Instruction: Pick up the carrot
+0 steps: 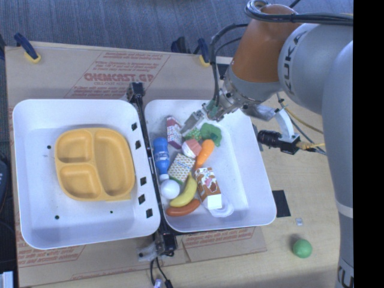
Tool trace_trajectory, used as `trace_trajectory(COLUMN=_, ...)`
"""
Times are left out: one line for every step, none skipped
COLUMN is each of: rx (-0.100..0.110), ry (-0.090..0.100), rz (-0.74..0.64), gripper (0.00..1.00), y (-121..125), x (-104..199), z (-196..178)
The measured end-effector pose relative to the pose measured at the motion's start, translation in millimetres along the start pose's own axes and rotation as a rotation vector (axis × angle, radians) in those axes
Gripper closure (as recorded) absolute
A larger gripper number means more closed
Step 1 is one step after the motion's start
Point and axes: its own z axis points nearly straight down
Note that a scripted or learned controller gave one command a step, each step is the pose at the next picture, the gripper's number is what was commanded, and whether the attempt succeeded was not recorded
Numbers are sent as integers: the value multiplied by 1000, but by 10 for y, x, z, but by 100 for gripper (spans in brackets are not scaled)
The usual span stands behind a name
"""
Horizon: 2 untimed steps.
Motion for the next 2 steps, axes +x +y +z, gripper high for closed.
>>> trace_trajectory(rx=3, ry=2, rz=84, gripper=0, y=-141, x=-364, z=794)
trace_trajectory(rx=3, ry=3, rz=246, gripper=0, y=-179, x=-259, z=1418)
